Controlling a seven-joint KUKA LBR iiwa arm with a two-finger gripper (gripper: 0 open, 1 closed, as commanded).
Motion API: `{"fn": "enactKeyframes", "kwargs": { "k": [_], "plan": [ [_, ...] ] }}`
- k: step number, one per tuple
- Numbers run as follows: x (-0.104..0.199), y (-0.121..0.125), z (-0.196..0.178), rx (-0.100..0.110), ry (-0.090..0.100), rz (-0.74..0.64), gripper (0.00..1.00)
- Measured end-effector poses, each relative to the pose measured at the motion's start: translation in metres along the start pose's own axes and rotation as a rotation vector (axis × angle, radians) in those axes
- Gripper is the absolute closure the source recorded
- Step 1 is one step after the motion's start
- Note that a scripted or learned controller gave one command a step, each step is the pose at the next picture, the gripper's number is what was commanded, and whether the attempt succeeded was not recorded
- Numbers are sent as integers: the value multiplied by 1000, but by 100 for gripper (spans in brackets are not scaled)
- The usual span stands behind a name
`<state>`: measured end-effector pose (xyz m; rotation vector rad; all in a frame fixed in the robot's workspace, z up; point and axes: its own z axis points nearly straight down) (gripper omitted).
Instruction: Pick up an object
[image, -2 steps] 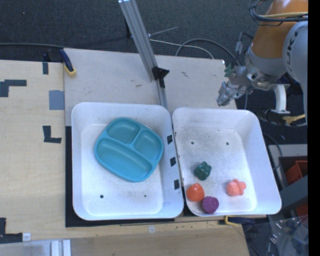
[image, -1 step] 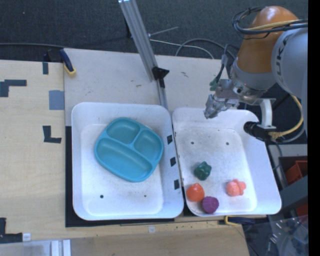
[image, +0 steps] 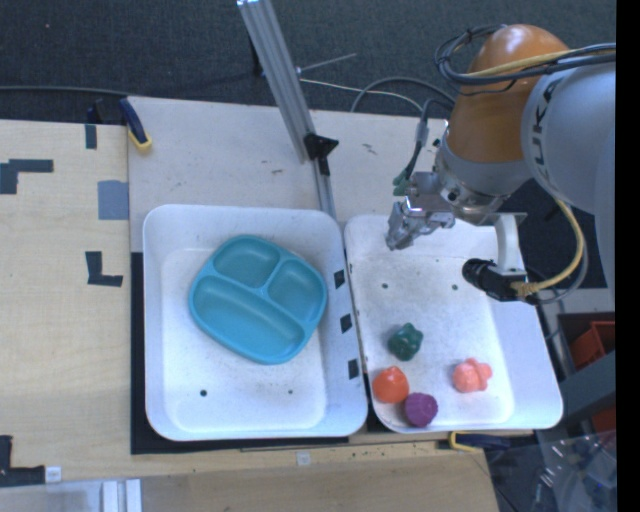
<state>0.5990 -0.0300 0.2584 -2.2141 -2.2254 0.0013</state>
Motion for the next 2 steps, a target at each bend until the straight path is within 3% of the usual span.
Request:
{"fn": "enactKeyframes", "kwargs": {
  "k": [2],
  "plan": [
    [103,-42,31,2,0,-1,100]
  ]
}}
